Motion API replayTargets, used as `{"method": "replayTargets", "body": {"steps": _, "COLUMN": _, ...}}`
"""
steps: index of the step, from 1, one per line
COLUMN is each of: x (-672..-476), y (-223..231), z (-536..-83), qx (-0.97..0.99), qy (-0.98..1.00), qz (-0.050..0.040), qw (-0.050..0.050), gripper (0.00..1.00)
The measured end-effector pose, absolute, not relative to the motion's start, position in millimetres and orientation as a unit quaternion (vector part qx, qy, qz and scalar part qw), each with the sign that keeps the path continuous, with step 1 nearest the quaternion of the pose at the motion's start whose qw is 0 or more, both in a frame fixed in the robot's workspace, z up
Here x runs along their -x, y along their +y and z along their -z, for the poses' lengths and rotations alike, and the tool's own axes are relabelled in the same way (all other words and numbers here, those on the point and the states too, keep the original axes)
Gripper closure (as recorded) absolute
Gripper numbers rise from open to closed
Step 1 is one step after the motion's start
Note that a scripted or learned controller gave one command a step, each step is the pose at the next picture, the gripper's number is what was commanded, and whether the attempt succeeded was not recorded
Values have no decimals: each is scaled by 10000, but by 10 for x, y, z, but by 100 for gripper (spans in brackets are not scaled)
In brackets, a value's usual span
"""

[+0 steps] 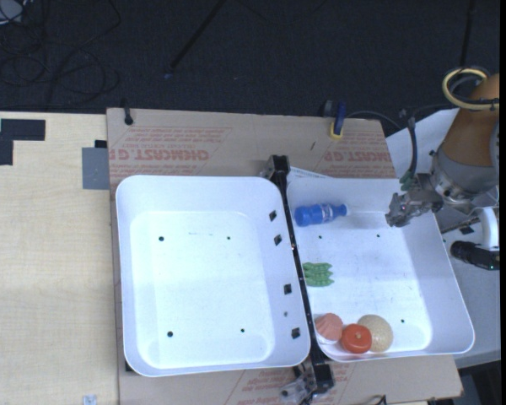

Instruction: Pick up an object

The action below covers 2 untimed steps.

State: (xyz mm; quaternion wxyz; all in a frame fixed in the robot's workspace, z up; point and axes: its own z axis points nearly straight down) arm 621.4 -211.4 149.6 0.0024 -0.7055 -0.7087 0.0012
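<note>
Four small things lay in your right bin point(443, 268): a blue bottle point(320, 214) near its far wall, a green pod cluster point(318, 274) mid-floor, and a red tomato-like ball point(356, 338) touching a pale round piece point(376, 332) in the near corner. The bottle looked light, rigid, slick plastic; you would best grip across its barrel. The gripper point(399, 213) hovered just right of it; I couldn't tell its state.

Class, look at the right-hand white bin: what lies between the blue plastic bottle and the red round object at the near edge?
In the camera view, a small green pod-like object lies between blue bottle and red object.
</note>
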Motion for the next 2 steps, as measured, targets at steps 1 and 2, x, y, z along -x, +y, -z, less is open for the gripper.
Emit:
{"method": "replayTargets", "body": {"steps": 1, "x": -6211, "y": -2125, "z": -1663, "qx": 7049, "qy": -7093, "qz": -6, "qw": -1, "gripper": 100}}
{"method": "replayTargets", "body": {"steps": 2, "x": -6212, "y": -2128, "z": -1762, "qx": 7038, "qy": -7104, "qz": -10, "qw": 0, "gripper": 100}}
